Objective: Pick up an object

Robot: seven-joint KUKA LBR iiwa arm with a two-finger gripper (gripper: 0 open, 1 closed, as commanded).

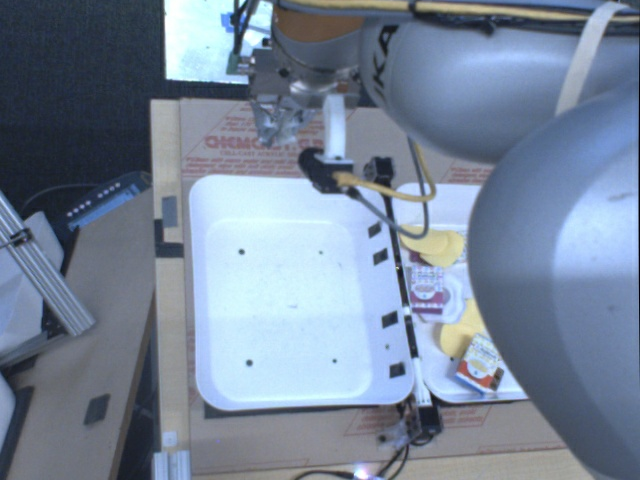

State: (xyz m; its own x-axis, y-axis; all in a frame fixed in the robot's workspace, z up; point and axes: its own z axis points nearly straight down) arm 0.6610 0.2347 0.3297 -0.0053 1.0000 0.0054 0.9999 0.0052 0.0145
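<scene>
A: Camera view, and the gripper (pixel 275 128) hangs beyond the far edge of the left bin (pixel 215 268), over the cardboard (pixel 215 140). Its fingers look close together with nothing between them.

B: So no pick yet?

A: None that I can see. The objects lie in the right bin (pixel 452 200): a yellow piece (pixel 440 245), a red-and-white packet (pixel 427 290), a small box (pixel 478 363), all partly under the arm (pixel 520 88).

B: Everything left, then: cross over, descend, grasp, lift.
</scene>
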